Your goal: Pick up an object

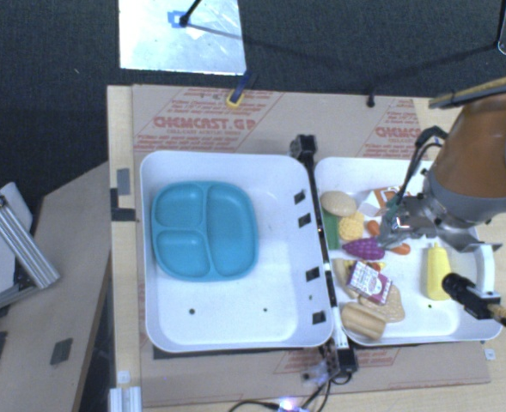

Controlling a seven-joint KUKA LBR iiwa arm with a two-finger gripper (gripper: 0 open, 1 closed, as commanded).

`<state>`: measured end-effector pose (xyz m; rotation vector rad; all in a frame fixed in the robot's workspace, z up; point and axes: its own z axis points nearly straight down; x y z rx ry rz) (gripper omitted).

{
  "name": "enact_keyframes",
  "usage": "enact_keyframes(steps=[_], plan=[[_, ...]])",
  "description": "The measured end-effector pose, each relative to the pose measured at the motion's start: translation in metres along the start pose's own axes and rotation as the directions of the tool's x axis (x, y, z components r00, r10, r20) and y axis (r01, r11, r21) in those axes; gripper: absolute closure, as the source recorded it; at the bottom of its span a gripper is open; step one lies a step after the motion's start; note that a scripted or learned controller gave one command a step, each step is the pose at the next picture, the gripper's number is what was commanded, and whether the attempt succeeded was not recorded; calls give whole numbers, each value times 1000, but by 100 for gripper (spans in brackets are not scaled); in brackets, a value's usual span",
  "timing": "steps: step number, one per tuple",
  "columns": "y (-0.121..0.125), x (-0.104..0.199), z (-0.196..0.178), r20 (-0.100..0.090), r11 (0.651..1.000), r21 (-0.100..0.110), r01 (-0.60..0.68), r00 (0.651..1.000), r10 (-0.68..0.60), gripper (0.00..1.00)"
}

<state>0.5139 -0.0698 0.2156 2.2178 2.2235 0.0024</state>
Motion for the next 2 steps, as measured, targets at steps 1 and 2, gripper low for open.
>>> enact_keyframes(steps=[1,2], plan=[[-6,-2,-17,0,1000,-2,-2,1000,2,100],[-10,-8,-6,1,1000,1,-2,1000,2,100]])
